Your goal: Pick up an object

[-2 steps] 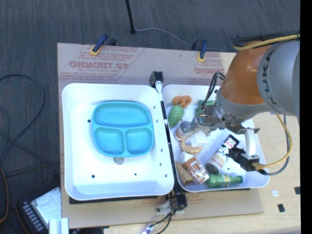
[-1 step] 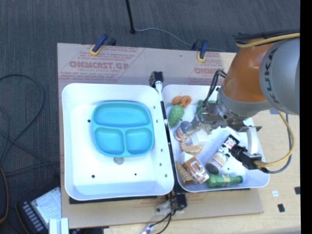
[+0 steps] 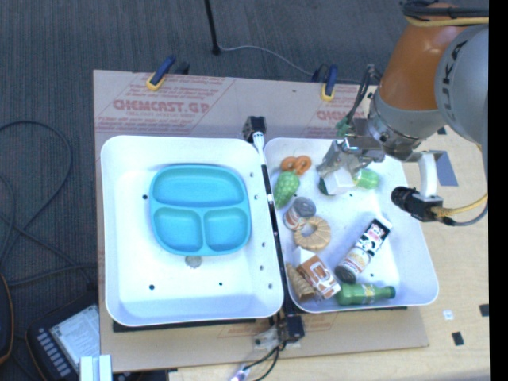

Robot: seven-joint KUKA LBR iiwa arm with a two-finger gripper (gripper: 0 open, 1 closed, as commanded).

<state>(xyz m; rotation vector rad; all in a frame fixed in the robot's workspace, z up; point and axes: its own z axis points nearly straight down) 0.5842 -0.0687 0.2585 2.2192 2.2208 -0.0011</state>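
Even, bright overhead light is washing out the white bins (image 3: 119,213), casting soft shadows, with slight grain showing throughout.

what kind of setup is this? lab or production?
Most likely a research lab bench for grasping trials. A cardboard sheet is clamped under two white bins, the right bin holds toy food and small bottles like the green bottle, and loose cables run across carpet.

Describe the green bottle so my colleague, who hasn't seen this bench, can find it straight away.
Look at the right bin of the two white ones, the one crowded with small items. Go to its near edge, the lower rim in the camera view: the green bottle lies there on its side, neck pointing right. It is the only long green thing there, next to a brown packet.
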